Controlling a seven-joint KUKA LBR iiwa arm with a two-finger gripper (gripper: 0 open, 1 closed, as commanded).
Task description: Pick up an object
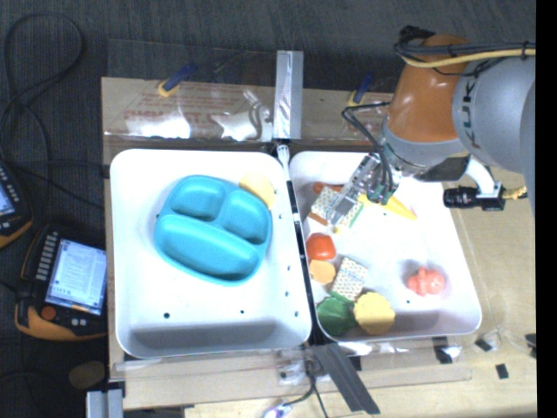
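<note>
The gripper (355,200) hangs low over the right bin (452,259), reaching in from the upper right on the grey arm (487,111) with its orange band. Whether it is open or closed cannot be told. Its tip sits at a patterned square block (329,205). Just beside it lies a yellow wedge (399,205); a red-orange ball (321,247) lies just below.

pincer (352,200): in right bin (452,233), over checkered block (331,205)
tray (213,226): far left, in left bin (130,233)
tomato (321,247): just below
</note>
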